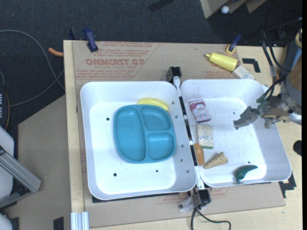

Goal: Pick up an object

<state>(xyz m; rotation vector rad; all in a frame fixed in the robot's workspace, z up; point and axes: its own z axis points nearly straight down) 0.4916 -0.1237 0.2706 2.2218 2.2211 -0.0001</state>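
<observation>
— Since any object will do, which is likeliest?
— Those in the right bin (273,143): red carton (198,110), wafer (205,135), cone (215,160), green pepper (245,171), all along its left and front.
— And the gripper (242,120)?
— Over bare floor, holding nothing; how wide it stands, I cannot tell.
— The left bin (91,128)?
— A blue tray (144,132) covers a banana (153,102).

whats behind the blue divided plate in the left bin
A yellow object, maybe a banana, pokes out past the far edge of the blue divided plate in the left bin. Its top strip shows; the plate covers the rest.
</observation>
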